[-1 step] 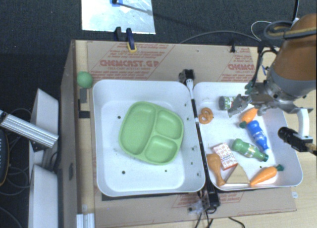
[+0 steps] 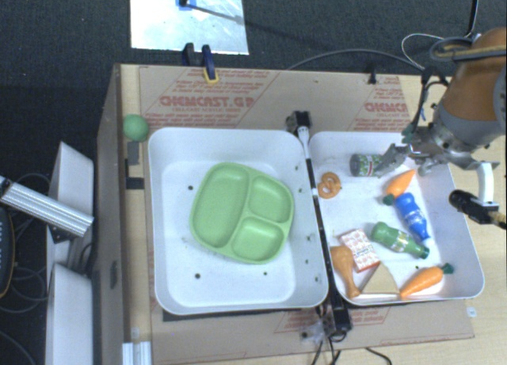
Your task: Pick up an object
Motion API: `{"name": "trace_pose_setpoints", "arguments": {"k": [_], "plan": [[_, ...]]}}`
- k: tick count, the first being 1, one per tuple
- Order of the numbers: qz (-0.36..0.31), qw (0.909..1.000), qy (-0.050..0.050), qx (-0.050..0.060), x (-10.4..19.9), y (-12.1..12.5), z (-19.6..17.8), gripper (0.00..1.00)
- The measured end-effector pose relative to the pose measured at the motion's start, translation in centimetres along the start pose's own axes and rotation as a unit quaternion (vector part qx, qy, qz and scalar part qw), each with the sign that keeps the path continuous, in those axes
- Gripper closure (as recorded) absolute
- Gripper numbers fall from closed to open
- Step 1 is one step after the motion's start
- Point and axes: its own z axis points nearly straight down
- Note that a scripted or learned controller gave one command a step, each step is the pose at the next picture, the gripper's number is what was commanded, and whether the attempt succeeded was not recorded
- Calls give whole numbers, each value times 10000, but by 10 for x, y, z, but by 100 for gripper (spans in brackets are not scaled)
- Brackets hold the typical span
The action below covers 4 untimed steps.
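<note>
My gripper (image 2: 408, 164) hangs over the far part of the right bin (image 2: 467, 264), open, with nothing between its fingers. Its grey fingers (image 2: 388, 157) stand just above the upper end of a small orange carrot (image 2: 398, 183). Left of them lies a small green-and-grey can (image 2: 364, 165) on its side. A blue bottle (image 2: 413, 216) lies just below the carrot, and a green bottle (image 2: 398, 239) below that. A pretzel (image 2: 329, 185), a red-and-white box (image 2: 360, 250), a drumstick (image 2: 343, 265), a tan wedge (image 2: 381, 279) and a second carrot (image 2: 425, 279) fill the rest of the bin.
The left bin (image 2: 170, 276) holds a green divided plate (image 2: 242, 211). A green ball (image 2: 135, 127) sits on the bench by its far left corner. A black clamp (image 2: 300, 122) stands at the far end of the ridge between the bins.
</note>
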Motion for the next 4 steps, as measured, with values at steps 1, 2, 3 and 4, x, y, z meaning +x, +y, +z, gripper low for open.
{"name": "trace_pose_setpoints", "arguments": {"k": [1, 2, 3, 4], "plan": [[-23, 9999, 22, 111, -50, 37, 93, 0], [-29, 9999, 28, 100, -49, 38, 82, 100], [-31, 10000, 13, -41, 69, -3, -5, 100], [-3, 10000, 2, -24, 61, -43, -55, 100]]}}
